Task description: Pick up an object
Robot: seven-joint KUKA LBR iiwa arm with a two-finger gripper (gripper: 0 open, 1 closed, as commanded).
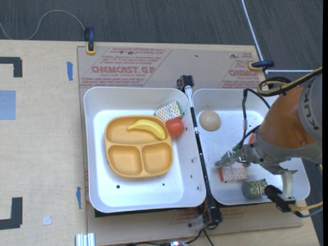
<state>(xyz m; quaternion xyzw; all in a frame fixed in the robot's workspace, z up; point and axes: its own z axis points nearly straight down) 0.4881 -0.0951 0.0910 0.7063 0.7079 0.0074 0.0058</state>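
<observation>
**Even, bright light with soft shadows**

The scene is bright and evenly lit from above. The two white bins are the brightest areas, close to overexposed on their rims, with little texture visible there. Shadows are soft and short: a faint one lies under the yellow tray in the left of the frame. The dark carpet at the top looks slightly grainy. Small objects at the lower right are a little blurred.
</observation>
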